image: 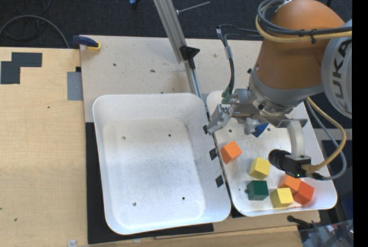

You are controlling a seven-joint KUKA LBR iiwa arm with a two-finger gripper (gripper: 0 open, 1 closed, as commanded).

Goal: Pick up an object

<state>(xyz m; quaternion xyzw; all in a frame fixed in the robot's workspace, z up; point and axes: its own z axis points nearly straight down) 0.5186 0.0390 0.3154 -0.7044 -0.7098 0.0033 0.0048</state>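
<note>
Camera view: orange cube just below hand, apart.

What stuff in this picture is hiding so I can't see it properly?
- Gripper: in the camera view the arm's big orange wrist covers most of it, so what its tips are doing is unclear.
- Blue object: mostly under the wrist, shape unclear.
- Right bin: its far end sits beneath the arm.
- Orange block: partly hidden by a black part and the red block.

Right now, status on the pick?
Gripper over right bin, nothing seen held. Orange cube just below it. Yellow cube and green cube nearby.
</note>
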